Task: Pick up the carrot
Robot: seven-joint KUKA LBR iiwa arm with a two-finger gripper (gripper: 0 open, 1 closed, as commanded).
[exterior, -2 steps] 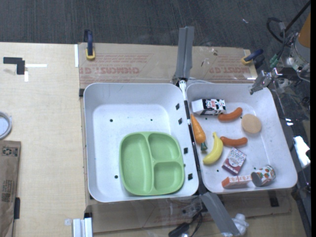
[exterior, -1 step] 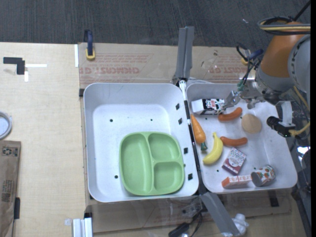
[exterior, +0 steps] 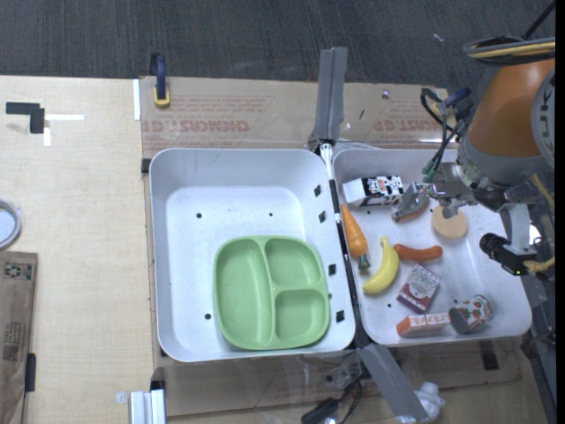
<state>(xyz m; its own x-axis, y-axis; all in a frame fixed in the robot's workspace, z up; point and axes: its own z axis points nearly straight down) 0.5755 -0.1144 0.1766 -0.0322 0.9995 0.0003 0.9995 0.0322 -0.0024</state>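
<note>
We see the bench [exterior: 71,148] carrying two shallow white bins side by side. The left bin [exterior: 177,237] holds a light green divided plate [exterior: 270,291] with three compartments, lying toward the near side. The right bin [exterior: 494,321] holds the loose items.

The arm [exterior: 512,104], grey with its orange band, reaches in from the right and hangs over the far right part of the right bin. Its gripper [exterior: 430,203] sits low there, near a round tan disc [exterior: 450,224] and just right of a small black-and-white box [exterior: 378,188]; we cannot tell how the jaws stand.

The carrot [exterior: 354,230] lies against the left wall of the right bin, well apart from the gripper. Its long axis runs roughly front to back, with the thick end toward the far side and the narrow tip pointing near and slightly right. Just beyond the tip lies a banana [exterior: 382,270], and right of that a red sausage [exterior: 418,253].
</note>
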